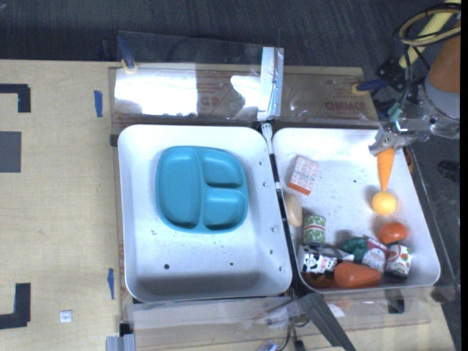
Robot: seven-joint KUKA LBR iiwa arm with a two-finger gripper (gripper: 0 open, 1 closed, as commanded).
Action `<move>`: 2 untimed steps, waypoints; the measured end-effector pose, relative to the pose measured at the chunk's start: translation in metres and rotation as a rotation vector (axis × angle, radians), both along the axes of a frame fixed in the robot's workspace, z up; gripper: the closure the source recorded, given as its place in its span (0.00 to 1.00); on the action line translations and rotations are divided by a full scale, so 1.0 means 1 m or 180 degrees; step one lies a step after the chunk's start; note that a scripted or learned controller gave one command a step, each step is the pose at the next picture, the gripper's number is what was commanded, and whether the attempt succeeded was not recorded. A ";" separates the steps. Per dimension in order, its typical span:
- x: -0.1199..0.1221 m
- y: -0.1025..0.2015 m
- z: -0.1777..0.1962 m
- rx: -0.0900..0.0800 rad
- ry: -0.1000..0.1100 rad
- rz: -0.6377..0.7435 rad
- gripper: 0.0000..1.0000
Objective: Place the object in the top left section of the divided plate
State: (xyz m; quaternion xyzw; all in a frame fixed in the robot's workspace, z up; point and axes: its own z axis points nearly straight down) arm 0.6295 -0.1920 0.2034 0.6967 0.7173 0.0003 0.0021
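Note:
A blue divided plate (201,189) lies in the left bin (139,258), with one long section on its left and two smaller ones on its right. My gripper (393,142) hangs over the right bin's far right corner, shut on the wide top end of an orange carrot (385,170). The carrot points down toward a yellow ball (385,202). Nothing lies on the plate.
The right bin (344,152) holds a pink-and-white box (303,174), a beige piece (293,212), a green can (314,229), a cow-patterned carton (318,262), a red pepper (355,274), a tomato (393,232) and another can (398,260). A ridge (272,181) divides the bins.

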 end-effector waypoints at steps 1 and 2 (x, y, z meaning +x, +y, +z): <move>0.012 0.041 -0.114 0.0005 -0.0005 -0.0031 1.00; 0.036 0.100 -0.118 0.0012 0.0039 0.0133 1.00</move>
